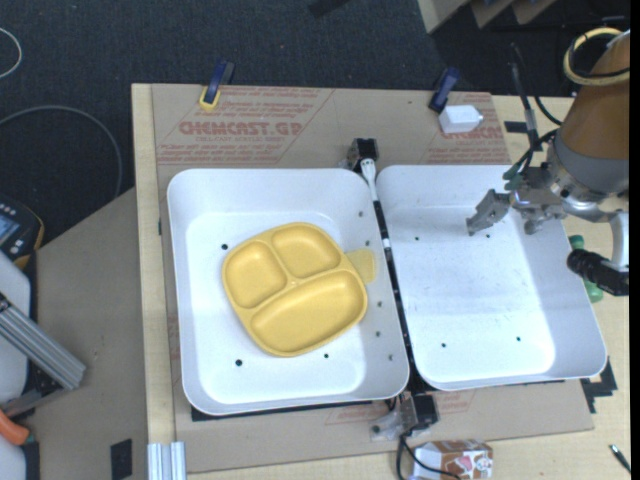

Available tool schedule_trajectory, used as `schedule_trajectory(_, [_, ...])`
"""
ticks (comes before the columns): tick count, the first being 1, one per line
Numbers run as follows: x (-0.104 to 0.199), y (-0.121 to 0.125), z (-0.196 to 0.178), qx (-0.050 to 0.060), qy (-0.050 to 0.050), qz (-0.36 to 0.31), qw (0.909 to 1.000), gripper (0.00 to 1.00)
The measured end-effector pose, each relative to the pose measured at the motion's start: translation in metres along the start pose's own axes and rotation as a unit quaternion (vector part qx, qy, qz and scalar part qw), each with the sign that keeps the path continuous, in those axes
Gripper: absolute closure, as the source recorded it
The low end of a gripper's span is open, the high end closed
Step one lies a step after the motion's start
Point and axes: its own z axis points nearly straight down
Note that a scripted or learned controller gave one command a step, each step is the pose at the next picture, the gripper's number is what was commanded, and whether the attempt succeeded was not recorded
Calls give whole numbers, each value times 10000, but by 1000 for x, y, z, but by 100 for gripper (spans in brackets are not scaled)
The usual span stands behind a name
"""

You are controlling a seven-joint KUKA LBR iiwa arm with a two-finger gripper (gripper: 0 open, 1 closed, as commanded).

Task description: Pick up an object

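Note:
A yellow divided plate [294, 288] with three compartments lies in the left white bin [195, 208]. A small yellow piece [361, 264] peeks out at the plate's right edge. My gripper [510, 215] hangs over the upper right part of the right white bin [480, 368], far from the plate. Its two fingers are spread apart with nothing between them.
The arm's orange band and grey wrist [597, 118] come in from the right. Clamps [214, 85] and a white block [460, 119] sit on the cardboard behind the bins. Cables and a black connector [364, 154] lie between the bins at the back.

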Motion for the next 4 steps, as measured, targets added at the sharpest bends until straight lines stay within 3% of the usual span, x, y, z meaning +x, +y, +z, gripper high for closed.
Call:
schedule_trajectory(1, [39, -58, -157, -90, -5, -19, 10000, 0])
schedule_trajectory(2, [119, -100, -205, -32, 10, -45, 10000, 0])
schedule_trajectory(3, [115, -98, -213, -23, -5, -10, 10000, 100])
schedule_trajectory(4, [165, -103, -133, 54, 8, -25, 10000, 100])
